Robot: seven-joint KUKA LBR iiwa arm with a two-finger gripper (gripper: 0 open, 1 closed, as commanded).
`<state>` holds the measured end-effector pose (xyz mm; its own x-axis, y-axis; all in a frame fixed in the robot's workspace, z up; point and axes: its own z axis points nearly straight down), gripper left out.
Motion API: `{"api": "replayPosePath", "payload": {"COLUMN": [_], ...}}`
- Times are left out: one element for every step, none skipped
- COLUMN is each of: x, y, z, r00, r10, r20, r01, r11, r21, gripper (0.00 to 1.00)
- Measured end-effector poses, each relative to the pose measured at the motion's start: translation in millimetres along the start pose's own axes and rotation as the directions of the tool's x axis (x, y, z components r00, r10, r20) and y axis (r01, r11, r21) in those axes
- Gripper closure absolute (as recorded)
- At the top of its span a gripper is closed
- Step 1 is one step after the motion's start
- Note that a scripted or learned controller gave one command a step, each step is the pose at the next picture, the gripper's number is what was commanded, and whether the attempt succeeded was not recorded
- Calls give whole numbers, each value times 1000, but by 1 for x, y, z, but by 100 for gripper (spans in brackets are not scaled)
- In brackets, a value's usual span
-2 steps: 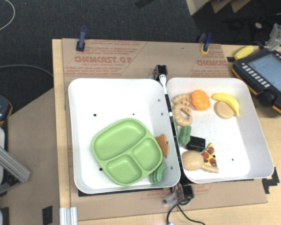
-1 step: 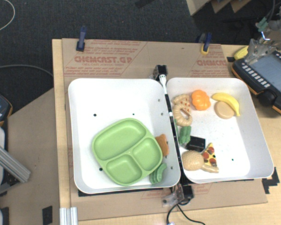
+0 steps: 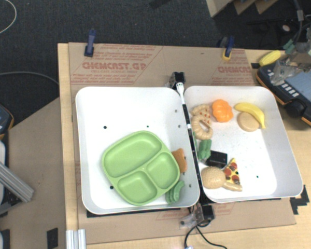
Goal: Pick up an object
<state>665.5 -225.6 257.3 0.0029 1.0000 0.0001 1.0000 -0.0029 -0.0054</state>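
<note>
left bin (image 3: 119,113): green tray (image 3: 140,167) sits in the near half, 3 compartments, long axis diagonal, near-left to far-right
tray's right edge: small orange-brown bit (image 3: 181,160) touching it, and a green piece (image 3: 174,192) at its near-right corner. Both are squeezed btwn the tray and the bin wall, so tight spot
divider: black strip (image 3: 185,115) runs btwn the 2 bins
right bin (image 3: 264,160): everything's bunched along its left side and far end
pretzel (image 3: 202,126): flat, right by the divider, w/ a tan lump (image 3: 201,110) just behind it
green veg (image 3: 203,149): long axis runs near-far, touching the black block (image 3: 216,160)
bun (image 3: 213,178): near-left corner, pressed against the pizza slice (image 3: 231,174)
pizza slice: tip points to the far side, crust toward the near wall
orange (image 3: 222,110): round, next to the tan lump
beige disc (image 3: 248,122): touching the banana (image 3: 251,113)
banana: curved, long axis far-left to near-right, hugging the disc's far side
</note>
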Motion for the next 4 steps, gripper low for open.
{"api": "replayPosePath", "payload": {"x": [87,228,169,76], "y": [1,-14,-64,-32], "z": [39,33,-9,16], "r00": [1000,1000,1000,1000], "r10": [-10,-17,2,4], "r20": [-4,-7,0,5], "r01": [10,17,-2,-4], "r11": [1000,1000,1000,1000], "r21": [-1,-4,-4,-9], "gripper": [100,100,100,100]}}
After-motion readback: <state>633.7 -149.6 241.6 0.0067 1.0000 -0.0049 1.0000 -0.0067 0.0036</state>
